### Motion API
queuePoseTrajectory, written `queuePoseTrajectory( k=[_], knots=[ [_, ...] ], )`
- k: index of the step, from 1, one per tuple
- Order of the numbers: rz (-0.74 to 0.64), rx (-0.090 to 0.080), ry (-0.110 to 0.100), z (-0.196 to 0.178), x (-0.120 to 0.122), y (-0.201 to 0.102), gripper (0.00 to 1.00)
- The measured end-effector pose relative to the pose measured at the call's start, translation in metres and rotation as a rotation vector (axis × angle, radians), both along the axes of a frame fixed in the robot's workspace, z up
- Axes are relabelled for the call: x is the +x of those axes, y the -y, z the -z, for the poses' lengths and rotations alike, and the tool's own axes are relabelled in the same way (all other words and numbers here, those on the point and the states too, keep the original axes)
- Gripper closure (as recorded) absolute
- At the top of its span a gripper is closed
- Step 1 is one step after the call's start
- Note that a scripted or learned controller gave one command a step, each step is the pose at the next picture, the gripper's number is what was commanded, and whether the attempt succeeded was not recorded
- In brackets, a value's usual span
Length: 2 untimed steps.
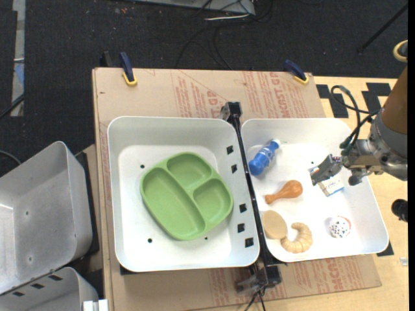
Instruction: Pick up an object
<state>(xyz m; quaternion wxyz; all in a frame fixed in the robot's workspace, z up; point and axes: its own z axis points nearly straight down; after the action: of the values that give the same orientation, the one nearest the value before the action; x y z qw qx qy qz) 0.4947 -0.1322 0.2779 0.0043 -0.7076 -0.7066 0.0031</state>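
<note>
Because the pincer (326, 172) hangs over the right bin (363, 235) with nothing visibly between its fingers, no object can be counted as picked up at this moment. Whether the fingers stand apart or closed cannot be told from the camera view; a small white card-like piece (333, 186) sits just below the fingertips, and it is unclear whether this is a loose item or part of the tool.

Candidate objects lie in the right bin: a blue bottle (262, 158) near the divider, an orange drumstick-shaped toy (286, 191) at mid-bin, a tan disc (274, 225) touching a curled shrimp-like toy (298, 238), and a small spotted white object (338, 227) near the right wall. A green divided plate (187, 195) occupies the left bin (123, 173).

Probable failure causes:
- The pincer is not centred over any object. A descent from here is likely to meet bare bin floor or the card-like piece.
- The drumstick toy is rounded and tapered; an off-centre closure may squeeze it sideways.
- The disc lies flat and low, so the fingers may skid over it.
- The disc and shrimp toy touch, so a grasp on one may push or drag the other.
</note>
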Motion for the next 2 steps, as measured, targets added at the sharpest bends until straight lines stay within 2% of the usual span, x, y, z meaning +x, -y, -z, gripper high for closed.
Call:
queuePoseTrajectory(
  k=[1, 2],
  knots=[
    [-0.003, -0.002, 0.01, -0.005, 0.002, 0.0, 0.0],
    [-0.001, -0.001, 0.006, 0.04, 0.006, -0.004, 0.0]
  ],
)
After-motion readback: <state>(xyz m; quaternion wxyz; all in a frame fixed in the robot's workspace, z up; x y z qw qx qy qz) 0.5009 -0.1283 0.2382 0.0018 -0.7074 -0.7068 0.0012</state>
